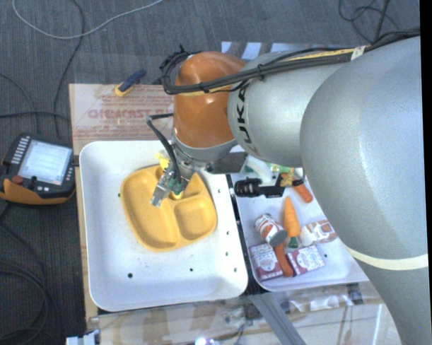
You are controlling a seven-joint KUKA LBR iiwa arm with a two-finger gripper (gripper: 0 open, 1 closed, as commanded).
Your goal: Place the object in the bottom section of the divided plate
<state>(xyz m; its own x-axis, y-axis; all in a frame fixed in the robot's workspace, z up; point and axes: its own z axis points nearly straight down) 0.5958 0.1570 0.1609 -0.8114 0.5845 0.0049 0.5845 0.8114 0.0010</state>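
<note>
my end effector (165, 189) hovers over the yellow divided plastic plate (168, 209) in the left white bin (106, 271); i cannot tell its state.

Dark grey carpet floor (36, 280), trailing cables (62, 32).

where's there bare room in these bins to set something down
Left bin: bare white floor wraps the yellow divided plate on its left and along the bottom edge. The plate's lower sections look open; the gripper hangs over its upper part. Right bin: crowded with a carrot, packets and small jars.
</note>
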